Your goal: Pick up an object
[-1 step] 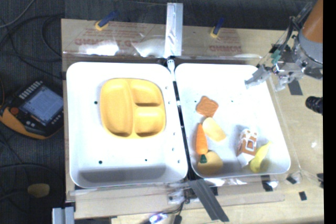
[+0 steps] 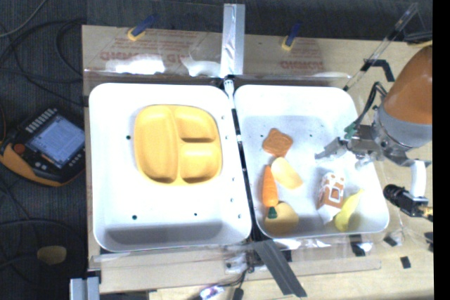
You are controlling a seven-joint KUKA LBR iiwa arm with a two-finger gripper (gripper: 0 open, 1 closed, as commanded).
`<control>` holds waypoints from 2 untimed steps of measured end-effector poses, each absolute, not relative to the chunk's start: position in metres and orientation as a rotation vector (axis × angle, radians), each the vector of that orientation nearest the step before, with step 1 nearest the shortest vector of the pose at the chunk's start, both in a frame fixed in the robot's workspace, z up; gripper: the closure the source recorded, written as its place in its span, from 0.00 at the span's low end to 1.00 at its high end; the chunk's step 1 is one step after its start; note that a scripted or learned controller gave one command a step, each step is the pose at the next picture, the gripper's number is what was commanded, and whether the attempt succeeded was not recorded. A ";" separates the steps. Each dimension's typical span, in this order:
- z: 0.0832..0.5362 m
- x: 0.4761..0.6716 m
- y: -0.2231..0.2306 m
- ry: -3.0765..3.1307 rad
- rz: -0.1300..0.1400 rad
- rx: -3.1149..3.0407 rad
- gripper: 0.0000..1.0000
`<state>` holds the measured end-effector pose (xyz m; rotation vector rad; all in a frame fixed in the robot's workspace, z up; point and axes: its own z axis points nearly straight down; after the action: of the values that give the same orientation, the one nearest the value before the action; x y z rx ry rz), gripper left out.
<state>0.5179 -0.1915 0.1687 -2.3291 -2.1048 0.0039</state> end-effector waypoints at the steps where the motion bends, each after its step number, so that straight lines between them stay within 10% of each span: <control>1: 0.089 0.489 -0.201 -2.208 -0.015 -2.237 0.00; 2: 0.098 0.489 -0.202 -2.210 -0.014 -2.241 1.00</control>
<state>0.4894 -0.2022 0.0983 -2.2412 -2.2103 -0.0136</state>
